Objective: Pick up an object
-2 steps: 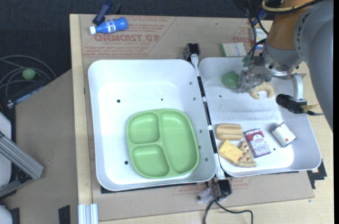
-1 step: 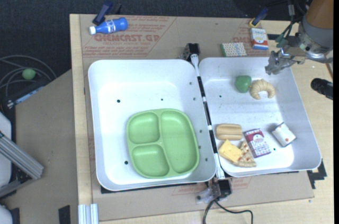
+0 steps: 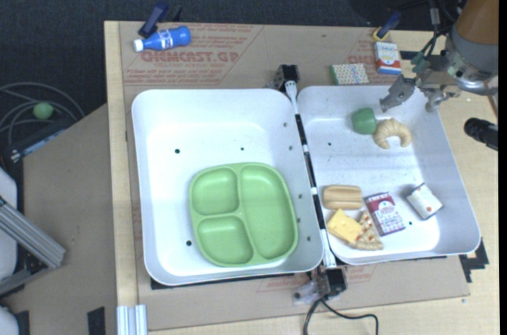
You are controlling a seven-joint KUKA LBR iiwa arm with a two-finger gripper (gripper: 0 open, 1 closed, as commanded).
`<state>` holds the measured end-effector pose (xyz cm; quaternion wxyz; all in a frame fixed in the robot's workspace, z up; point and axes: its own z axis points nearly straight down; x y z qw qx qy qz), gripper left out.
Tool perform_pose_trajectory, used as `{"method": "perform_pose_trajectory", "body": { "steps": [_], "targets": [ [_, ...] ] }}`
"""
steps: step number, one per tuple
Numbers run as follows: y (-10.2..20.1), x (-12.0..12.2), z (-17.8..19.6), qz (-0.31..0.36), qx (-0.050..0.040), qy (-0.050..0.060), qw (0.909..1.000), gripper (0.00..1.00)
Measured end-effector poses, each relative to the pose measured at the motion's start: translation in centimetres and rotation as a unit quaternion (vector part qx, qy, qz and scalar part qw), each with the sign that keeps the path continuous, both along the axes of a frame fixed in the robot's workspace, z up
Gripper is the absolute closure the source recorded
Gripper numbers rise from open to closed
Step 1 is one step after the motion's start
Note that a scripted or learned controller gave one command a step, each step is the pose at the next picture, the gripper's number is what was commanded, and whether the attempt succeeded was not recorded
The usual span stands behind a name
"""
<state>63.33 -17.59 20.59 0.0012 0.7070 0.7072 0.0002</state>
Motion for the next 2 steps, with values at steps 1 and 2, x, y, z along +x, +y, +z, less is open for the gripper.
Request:
{"method": "perform_pose_trajectory", "body": {
  "steps": [1, 2],
  "targets": [
    [1.1, 3.1, -12.3, 0.000, 0.0012, 0.003, 1.0000, 0.00],
    [1.1, 3.3, -11.0, 0.001, -0.0003, -0.001, 1.0000, 1.00]
  ]
}}
